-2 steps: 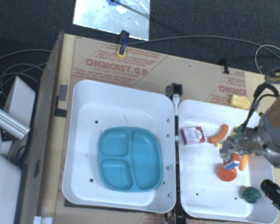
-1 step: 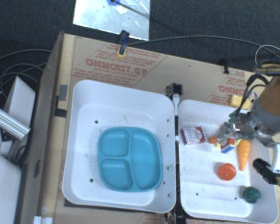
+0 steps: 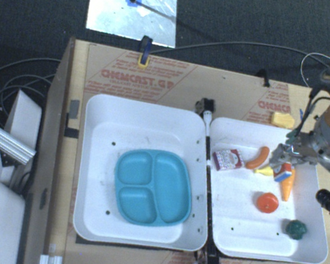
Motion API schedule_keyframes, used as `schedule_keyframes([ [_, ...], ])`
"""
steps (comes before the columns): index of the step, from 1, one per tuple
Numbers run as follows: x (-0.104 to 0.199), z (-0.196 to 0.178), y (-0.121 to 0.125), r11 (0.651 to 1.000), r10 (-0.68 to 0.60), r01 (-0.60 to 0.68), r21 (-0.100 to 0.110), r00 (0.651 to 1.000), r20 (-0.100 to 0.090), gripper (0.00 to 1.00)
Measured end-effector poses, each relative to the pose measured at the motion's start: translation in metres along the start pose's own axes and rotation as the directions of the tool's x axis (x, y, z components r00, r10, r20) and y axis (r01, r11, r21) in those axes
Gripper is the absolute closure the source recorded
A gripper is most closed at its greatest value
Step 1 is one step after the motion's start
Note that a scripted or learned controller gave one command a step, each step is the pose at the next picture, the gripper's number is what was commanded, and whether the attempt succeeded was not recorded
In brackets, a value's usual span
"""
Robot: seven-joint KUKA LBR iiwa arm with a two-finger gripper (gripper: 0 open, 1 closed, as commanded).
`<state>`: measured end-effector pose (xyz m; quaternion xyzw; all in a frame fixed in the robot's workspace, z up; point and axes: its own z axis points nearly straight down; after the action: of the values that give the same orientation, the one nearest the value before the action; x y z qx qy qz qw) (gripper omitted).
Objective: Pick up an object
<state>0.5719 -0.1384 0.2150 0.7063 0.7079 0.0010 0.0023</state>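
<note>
Camera view: two white bins sit side by side on a brown board. The left bin [image 3: 96, 148] holds a blue divided tray [image 3: 152, 187]. The right bin [image 3: 315, 247] holds the toys: a red-and-white packet [image 3: 227, 159] at about ten o'clock from that bin's middle, a sausage [image 3: 258, 157] at eleven, a yellow piece [image 3: 265, 171] just beside it, a carrot [image 3: 286, 187] at two o'clock, a red tomato [image 3: 267, 202] near the middle, and a dark green ball [image 3: 296, 229] at four o'clock. A yellow block [image 3: 283, 120] lies on the board outside the bin, at twelve.

The gripper [image 3: 285, 156] hangs low over the bin's upper right, right above the carrot and a small red, white and blue item [image 3: 281, 173] that touches the carrot's top. From this slant I cannot tell how wide the gripper is set, and nothing is plainly held.

The carrot looks like the likely pick. I judge it light, stiff plastic with a smooth, tapering body, so it could slip toward the thin end; a hold across the thick upper part should be safest, though the crowding neighbours may get nudged.

Red printing on the board reads roughly "CHEMCAST GP"; the smaller lines and the packet's label are too small to read.
</note>
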Motion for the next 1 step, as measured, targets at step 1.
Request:
schedule_keyframes([
  [1,0.0394,0.0150,-0.0486,1.000,-0.001,0.001,0.004,1.000,-0.002,1.00],
])
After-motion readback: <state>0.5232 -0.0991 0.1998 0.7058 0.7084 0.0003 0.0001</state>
